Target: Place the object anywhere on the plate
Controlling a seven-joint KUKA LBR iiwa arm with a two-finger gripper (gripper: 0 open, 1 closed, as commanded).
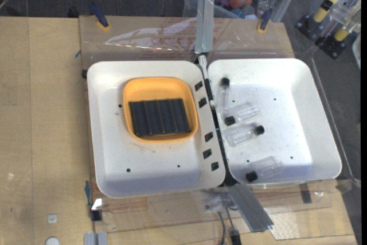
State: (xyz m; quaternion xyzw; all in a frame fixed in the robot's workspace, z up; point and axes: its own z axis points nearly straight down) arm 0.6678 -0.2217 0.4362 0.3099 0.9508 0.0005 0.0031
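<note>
Since the orange plate [131,94] sits in the left bin [106,140] as target, what seem capped vials [239,135] wait loose in the right bin [292,112]; the jaws' state I cannot tell.

Orange plate [160,89]: squarish, rounded corners, flat in the left bin [109,169], near that bin's middle. Dark ribbed rectangular object [159,117] lies flat on the plate, long side across, covering its centre and nearer part.
</note>
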